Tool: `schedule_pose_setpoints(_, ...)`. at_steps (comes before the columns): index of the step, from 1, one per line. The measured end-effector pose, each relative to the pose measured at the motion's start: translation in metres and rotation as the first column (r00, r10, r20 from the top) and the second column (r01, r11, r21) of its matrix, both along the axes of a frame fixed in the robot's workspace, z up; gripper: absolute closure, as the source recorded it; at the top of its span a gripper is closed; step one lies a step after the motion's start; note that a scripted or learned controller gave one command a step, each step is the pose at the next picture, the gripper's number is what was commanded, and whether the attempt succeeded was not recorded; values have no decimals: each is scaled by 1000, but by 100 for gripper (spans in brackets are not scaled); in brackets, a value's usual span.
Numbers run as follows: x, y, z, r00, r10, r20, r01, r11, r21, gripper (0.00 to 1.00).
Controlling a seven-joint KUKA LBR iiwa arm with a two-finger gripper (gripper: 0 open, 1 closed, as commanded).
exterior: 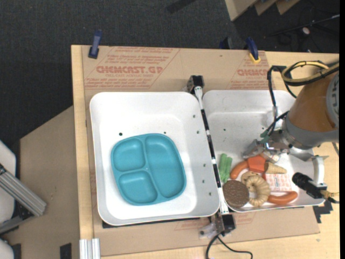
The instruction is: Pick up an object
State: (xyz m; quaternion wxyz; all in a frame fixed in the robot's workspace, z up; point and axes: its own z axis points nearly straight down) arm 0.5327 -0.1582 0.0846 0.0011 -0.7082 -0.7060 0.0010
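Observation:
My gripper (263, 146) hangs low over the middle of the right bin (237, 109), at the end of the grey arm with its orange band (318, 109). Just below it lies a pile of toy food. An orange block (258, 163) sits nearest the gripper, with an orange sausage (237, 169) to its left and a cone (276, 169) to its right. A green piece (223, 164), a brown round cookie (235, 193), a tan ring (259, 189) and a red sausage (281, 198) lie closer to the front wall. Nothing is seen lifted.
The left bin (108, 112) holds a teal divided plate (148, 168). A black divider strip (206, 131) runs between the bins. Yellow and black cables (291, 74) loop above the arm at the right. Blue clamps (95, 43) grip the bench's far edge.

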Motion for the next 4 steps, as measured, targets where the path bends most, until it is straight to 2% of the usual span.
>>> schedule_pose_setpoints(1,-35,17,0,1000,2,1,-2,1000,1,0)
schedule_pose_setpoints(2,-6,-28,0,1000,2,7,-2,1000,-4,0)
schedule_pose_setpoints(3,51,-61,0,1000,7,0,-7,1000,10,0)
schedule_pose_setpoints(4,50,-62,11,1000,7,5,-7,1000,2,100)
